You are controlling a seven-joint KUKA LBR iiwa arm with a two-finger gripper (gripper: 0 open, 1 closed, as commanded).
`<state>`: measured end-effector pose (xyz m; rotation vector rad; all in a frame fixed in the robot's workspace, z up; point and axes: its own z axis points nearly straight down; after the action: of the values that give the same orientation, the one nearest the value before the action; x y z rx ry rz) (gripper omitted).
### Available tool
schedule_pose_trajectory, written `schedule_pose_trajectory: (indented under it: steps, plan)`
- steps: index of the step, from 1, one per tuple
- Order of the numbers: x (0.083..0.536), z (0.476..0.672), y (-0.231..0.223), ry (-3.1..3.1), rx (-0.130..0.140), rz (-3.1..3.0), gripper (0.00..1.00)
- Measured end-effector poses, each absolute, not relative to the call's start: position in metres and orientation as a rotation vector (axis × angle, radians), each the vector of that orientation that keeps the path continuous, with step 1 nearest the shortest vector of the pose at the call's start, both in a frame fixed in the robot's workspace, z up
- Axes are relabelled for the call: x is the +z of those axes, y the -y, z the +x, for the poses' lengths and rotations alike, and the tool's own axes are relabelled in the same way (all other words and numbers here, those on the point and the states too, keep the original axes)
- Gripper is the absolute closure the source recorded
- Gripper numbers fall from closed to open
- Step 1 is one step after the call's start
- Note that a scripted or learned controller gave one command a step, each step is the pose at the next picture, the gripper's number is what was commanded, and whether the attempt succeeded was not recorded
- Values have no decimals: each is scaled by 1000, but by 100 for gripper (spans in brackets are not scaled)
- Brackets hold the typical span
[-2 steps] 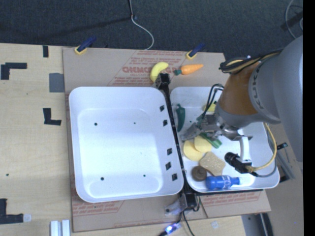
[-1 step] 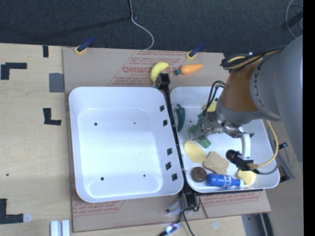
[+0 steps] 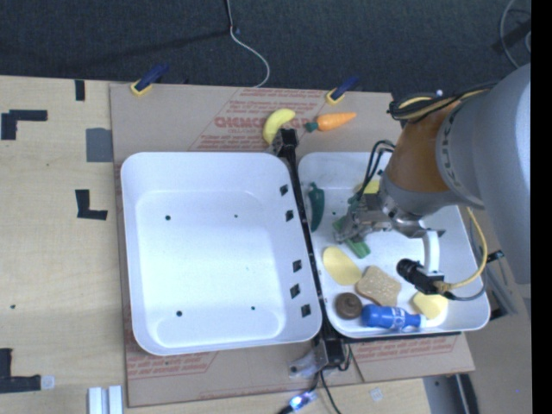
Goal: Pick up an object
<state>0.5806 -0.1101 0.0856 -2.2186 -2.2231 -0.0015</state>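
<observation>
My gripper (image 3: 353, 228) is down in the right bin (image 3: 341, 164), near its middle, right over a small green object (image 3: 359, 249). Just below it lie a pale yellow piece (image 3: 340, 266), a tan sponge-like block (image 3: 379, 285), a brown round disc (image 3: 348, 305), a blue bottle (image 3: 388, 318) and a yellow lemon-like piece (image 3: 429, 305). A dark green pepper-like thing (image 3: 316, 203) lies by the bin's left wall. The arm hides the bin's right part.
The left bin (image 3: 142, 179) stands beside the right one. Behind the bins, on the cardboard, lie a yellow banana (image 3: 276, 123) and an orange carrot (image 3: 334, 122). A cable hangs down at the back.
</observation>
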Motion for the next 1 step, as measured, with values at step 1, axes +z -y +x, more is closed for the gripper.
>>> schedule_pose_trajectory:
  steps: [1]
  plan:
    - [86, 596, 116, 2225, -3, -2219, 100]
